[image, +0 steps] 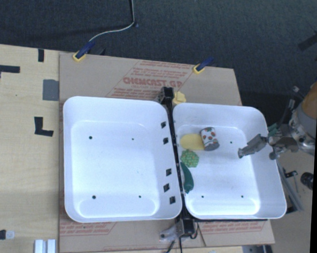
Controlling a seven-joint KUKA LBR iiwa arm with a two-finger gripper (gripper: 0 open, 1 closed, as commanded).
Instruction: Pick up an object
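Right bin (250, 206), left side — small cup (209, 139) on its side, touching yellow piece (191, 141); green item (189, 159) just below. Cup probably light, stiff, slippery — grip across body. Gripper (264, 143) near right rim; fingers' state: cannot tell.

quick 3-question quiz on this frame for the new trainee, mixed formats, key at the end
1. True or false: the yellow object lies in the left bin.
2. What sits just below the yellow object, by the wall between the bins?
A. a green bumpy object
B. a red ball
C. a blue block
3. Fill in: the gripper is over the right bin's ____ edge.

Key:
1. False. It lies in the right bin, beside the small patterned cylinder.
2. A, the green bumpy object, with a dark green strip below it.
3. Right.
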